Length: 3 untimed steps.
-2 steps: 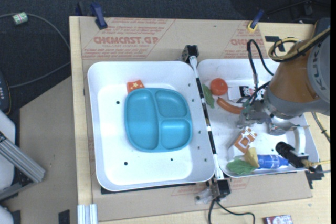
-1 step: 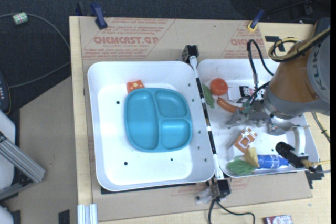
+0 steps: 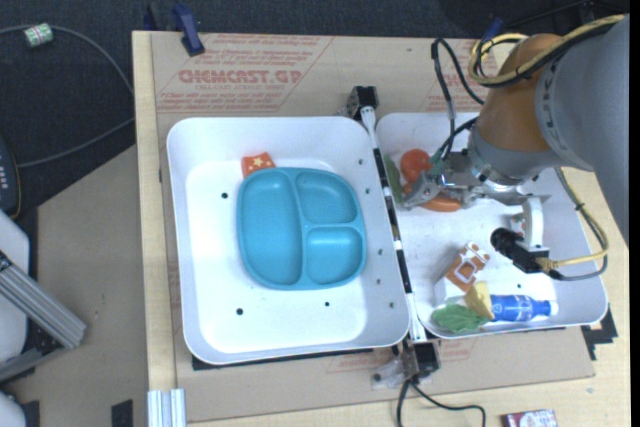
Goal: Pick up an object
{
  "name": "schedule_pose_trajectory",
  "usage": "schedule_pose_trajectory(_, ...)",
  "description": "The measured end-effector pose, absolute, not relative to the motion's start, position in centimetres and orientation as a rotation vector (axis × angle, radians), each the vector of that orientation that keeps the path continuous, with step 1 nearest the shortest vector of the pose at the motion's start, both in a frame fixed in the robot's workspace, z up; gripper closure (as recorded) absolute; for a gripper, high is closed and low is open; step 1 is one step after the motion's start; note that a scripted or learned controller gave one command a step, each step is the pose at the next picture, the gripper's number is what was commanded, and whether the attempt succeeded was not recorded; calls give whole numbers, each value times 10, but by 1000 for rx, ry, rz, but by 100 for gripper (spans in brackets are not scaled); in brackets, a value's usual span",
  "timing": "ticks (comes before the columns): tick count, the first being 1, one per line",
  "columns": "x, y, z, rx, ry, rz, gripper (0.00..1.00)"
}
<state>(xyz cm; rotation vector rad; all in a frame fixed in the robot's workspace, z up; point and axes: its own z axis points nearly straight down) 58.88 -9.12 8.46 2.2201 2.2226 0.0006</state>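
The grey arm [image 3: 570, 95] reaches in over the right bin [image 3: 572, 227], and its hand [image 3: 437, 183] sits low at that bin's left wall, near the far left corner. I can't tell whether the hand is open or closed from here. Right at the hand are two toy pieces: a red-orange round one [image 3: 415, 161] with a bit of green beside it on the far side, and a flat orange one [image 3: 441, 206] just under it on the near side. Whether the hand touches either is hard to say.

Toward the near edge of the same bin lie a small orange-and-white piece [image 3: 468, 267], a yellow piece [image 3: 480, 298], a blue-and-white tube [image 3: 519, 308] on its side, and a green leafy piece [image 3: 455, 318] in the near left corner.

The left bin [image 3: 185, 215] holds a blue divided plate [image 3: 300, 225] in its middle, with a small red block [image 3: 258, 163] touching the plate's far left edge. Both bins sit side by side on the counter [image 3: 250, 80].
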Motion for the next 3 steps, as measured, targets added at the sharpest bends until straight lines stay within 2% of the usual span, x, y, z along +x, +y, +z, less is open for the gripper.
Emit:
schedule_pose_trajectory(1, 589, -91, 94, 2218, 2222, 2, 100)
schedule_pose_trajectory(2, 620, -106, 88, 2219, 2222, 0, 100)
schedule_pose_trajectory(3, 663, -93, 217, 2218, 2222, 1, 100)
